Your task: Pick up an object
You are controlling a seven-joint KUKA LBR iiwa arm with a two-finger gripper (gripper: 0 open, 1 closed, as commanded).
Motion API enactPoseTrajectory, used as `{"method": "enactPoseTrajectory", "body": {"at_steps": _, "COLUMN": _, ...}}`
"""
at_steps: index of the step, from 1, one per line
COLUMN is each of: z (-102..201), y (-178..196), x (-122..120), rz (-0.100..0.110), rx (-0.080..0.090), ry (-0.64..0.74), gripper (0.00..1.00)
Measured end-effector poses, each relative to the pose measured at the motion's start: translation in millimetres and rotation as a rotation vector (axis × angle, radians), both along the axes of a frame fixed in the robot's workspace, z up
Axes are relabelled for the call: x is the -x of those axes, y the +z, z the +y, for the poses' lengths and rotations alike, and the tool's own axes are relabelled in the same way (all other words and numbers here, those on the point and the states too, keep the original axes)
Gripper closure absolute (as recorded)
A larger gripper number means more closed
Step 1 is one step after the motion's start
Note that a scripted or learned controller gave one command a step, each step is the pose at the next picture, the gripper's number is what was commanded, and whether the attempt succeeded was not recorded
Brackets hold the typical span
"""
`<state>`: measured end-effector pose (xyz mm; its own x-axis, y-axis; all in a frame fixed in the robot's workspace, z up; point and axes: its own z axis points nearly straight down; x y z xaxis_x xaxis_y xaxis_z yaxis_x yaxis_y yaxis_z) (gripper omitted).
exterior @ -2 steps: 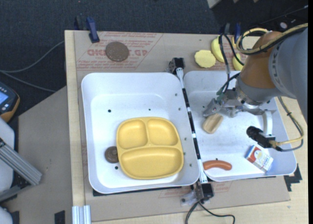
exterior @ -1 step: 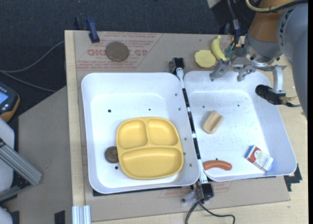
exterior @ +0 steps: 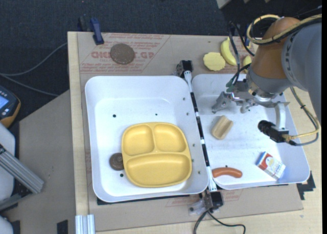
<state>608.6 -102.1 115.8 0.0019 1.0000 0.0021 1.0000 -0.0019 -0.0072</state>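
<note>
Claw (exterior: 220, 104) nr bin wall; bread (exterior: 222, 127) just below

A tan bread piece (exterior: 222, 127), a sausage (exterior: 226, 172) and a small carton (exterior: 270, 165) lie apart in the right of the frame.

A brown disc (exterior: 122, 53) lies on the cardboard sheet (exterior: 82, 125) at the upper left of the frame, with a blue clamp (exterior: 95, 30) just left of it at the board's top edge. Cables (exterior: 36, 69) trail over the dark carpet (exterior: 41, 8) at left. A metal rail (exterior: 18, 169) sits at the lower left corner.
</note>
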Motion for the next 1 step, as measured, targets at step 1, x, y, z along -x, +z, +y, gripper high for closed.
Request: {"method": "enactPoseTrajectory", "body": {"at_steps": 1, "z": 10.2, "y": -33.4, "x": 30.9, "rz": 0.0, "rx": 0.0, "ry": 0.001, "gripper": 0.0}}
